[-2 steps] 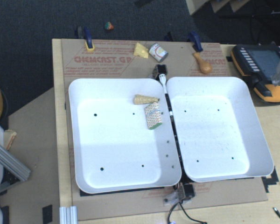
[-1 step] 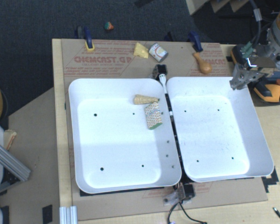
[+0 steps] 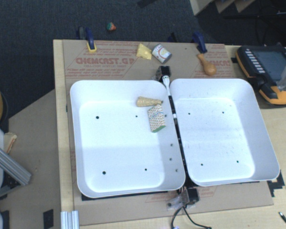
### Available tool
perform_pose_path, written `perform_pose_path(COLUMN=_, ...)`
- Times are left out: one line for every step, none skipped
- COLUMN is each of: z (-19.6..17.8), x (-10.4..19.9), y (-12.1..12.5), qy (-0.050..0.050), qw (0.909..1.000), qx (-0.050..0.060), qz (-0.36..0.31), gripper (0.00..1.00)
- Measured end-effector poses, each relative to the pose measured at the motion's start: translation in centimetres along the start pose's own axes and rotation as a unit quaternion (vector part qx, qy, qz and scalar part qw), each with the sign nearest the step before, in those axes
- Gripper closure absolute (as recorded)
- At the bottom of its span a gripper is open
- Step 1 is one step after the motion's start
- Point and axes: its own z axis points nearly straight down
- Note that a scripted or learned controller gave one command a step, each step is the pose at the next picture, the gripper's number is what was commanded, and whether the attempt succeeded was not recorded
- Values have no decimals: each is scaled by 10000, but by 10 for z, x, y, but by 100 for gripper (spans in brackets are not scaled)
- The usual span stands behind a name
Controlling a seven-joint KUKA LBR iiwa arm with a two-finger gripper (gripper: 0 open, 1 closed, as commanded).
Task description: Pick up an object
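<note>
From my feed I see two shallow white bins side by side on a cardboard-covered surface [image 3: 109, 61]. The left bin [image 3: 119, 175] carries two items, both near its upper right area, close to the wall it shares with its neighbour. One is a tan, cone-shaped piece [image 3: 148, 101] lying on its side, its narrow end pointing right. Just below it, touching or nearly so, is a small patterned packet [image 3: 156, 118] with a greenish lower edge, tilted slightly. The right bin [image 3: 219, 128] shows me a bare white floor with a few dark dots.

Behind the bins, on the cardboard, I can make out a yellow wedge-like piece [image 3: 143, 52], and just beside it on the right a small white box [image 3: 161, 53] with printing on it. Further right lies a wooden-looking item with a rounded end [image 3: 207, 65]. Two blue clamps [image 3: 90, 36] grip the back edge of the cardboard. A small black part [image 3: 164, 72] sits at the top of the seam between the bins.

At the far right rests a dark pendant with an orange-yellow casing [image 3: 269, 70]. On the dark floor beyond the surface is a small coloured ball [image 3: 111, 26].

I cannot tell the state of the hand from this feed.
</note>
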Motion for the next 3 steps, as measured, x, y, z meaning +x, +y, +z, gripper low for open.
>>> perform_pose_path(z=96, x=133, y=26, qy=52, qw=9999, qx=77, qz=-108, gripper=100)
perform_pose_path(z=75, x=6, y=-4, qy=-1, qw=10000, qx=13, qz=19, gripper=100)
perform_pose_path(z=195, x=67, y=-29, qy=54, qw=9999, qx=98, qz=-57, gripper=100)
